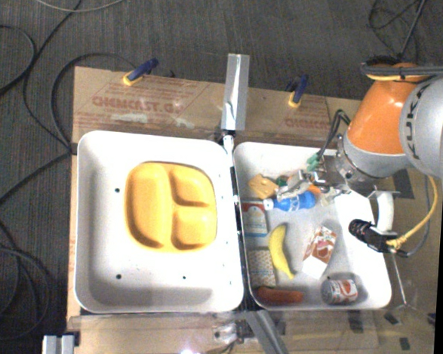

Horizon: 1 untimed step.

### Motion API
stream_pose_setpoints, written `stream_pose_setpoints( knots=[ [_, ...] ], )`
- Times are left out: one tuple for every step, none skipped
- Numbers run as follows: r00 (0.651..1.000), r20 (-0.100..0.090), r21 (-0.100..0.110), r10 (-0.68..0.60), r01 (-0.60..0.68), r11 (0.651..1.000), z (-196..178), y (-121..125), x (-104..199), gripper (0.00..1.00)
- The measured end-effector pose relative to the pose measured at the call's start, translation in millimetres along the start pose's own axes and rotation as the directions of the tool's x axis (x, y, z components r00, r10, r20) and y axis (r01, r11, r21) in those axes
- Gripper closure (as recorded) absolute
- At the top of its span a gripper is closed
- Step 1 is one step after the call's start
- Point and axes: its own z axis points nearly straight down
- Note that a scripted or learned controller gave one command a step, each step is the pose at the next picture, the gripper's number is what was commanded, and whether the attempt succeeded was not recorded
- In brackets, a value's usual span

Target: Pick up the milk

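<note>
The milk (pixel 255 222) looks like a pale carton with a red band at its far end, lying flat along the left wall of the right bin (pixel 375 255). My gripper (pixel 306 182) hangs over the far middle of that bin, above a blue bottle (pixel 297 202) and to the right of the carton, apart from it. The grey wrist and orange band hide the gripper's upper part. Nothing of the milk is lifted.
The right bin also holds a tan bread piece (pixel 262 186), a banana (pixel 281 250), a red-and-white packet (pixel 321 246), a can (pixel 340 290), a sausage (pixel 280 295) and a grey box (pixel 261 266). The left bin (pixel 93 277) holds a yellow divided tray (pixel 172 205).
</note>
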Motion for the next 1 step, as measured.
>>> stream_pose_setpoints(
  knots=[
    [0.996,0.0,0.0,-0.085,0.085,0.996,22.9,-86.9,-60.2,0.0]
  ],
)
